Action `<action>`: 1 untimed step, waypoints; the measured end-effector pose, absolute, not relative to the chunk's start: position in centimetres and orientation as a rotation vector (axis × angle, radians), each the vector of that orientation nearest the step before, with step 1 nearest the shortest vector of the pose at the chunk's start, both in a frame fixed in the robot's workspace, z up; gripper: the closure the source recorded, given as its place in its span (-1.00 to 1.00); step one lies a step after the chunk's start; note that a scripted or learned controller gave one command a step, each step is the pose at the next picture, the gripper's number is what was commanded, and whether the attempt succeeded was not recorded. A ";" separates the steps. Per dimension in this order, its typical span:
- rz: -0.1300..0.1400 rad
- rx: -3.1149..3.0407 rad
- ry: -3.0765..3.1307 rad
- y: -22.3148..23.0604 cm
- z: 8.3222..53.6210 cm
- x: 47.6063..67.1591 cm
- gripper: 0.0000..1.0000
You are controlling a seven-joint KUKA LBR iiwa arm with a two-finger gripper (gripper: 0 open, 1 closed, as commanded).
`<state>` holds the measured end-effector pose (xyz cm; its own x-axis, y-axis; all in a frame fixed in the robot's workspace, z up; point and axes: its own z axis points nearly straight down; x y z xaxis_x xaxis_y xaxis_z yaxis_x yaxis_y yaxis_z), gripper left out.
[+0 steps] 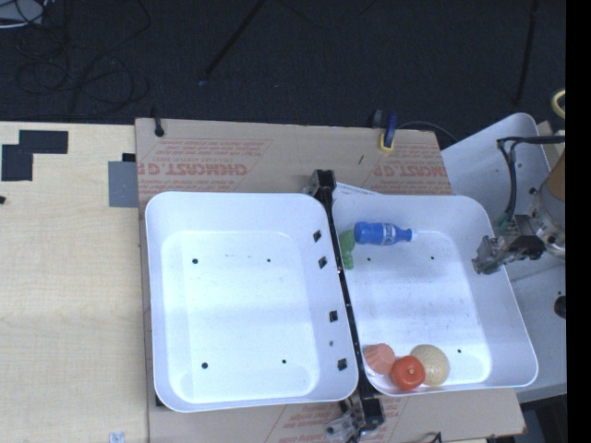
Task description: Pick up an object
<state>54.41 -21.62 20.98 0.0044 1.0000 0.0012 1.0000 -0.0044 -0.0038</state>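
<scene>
Two bins [240, 212]; blue bottle [380, 234] beside green object [346, 247].

Both bins [240, 212] smooth glossy white plastic; bottle [380, 234] shiny blue plastic; bench board [277, 160] matt brown cardboard.

A wooden bench [65, 275] bears cardboard [277, 155] under two white bins [235, 206].
</scene>
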 end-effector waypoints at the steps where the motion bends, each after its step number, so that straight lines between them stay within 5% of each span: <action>1: -0.001 -2.204 -2.230 -7.8 21.6 54.9 1.00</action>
<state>54.87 -7.76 21.65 -0.0118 0.9999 0.0050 0.9999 0.0118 -0.0039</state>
